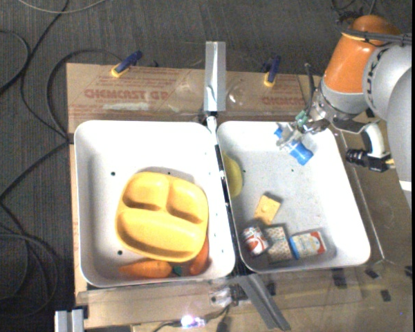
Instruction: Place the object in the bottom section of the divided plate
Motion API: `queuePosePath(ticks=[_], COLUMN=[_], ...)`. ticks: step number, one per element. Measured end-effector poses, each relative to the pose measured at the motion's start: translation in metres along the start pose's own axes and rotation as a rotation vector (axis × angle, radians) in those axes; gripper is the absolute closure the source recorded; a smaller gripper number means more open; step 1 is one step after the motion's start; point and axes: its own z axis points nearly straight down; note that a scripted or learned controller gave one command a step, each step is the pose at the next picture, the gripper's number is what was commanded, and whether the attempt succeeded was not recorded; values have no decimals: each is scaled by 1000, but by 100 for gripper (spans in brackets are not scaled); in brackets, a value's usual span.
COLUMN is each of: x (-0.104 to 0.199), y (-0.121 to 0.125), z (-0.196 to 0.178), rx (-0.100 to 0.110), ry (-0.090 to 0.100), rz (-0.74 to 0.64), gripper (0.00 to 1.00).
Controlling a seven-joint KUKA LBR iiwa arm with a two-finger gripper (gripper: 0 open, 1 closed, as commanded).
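The yellow divided plate (164, 215) lies in the left bin (97, 144), with its large section toward the front and two smaller sections behind. My gripper (289, 136) hangs over the back of the right bin (339, 185), near its rear wall. A small blue object (301, 153) sits right at the gripper's tip; whether it is held or only touched cannot be made out. Loose in the right bin are a pale yellow cheese wedge (267, 208), a red can (253, 241), a speckled packet (277, 243) and a small red-and-white carton (308, 243).
Two orange carrots (146, 270) poke out from under the plate's front edge. A yellow round thing (232, 176) leans against the right bin's left wall. A metal divider bar (214, 81) stands behind the bins, on cardboard held by clamps.
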Motion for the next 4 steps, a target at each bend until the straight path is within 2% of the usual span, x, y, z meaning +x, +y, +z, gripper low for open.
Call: queuePosePath(ticks=[1, 2, 4], x=[88, 136, 293], y=[-45, -40, -60], z=[-27, -33, -32], rx=[0, 0, 3], ry=[0, 0, 0], rz=[-49, -286, -103], gripper=[100, 100, 100])
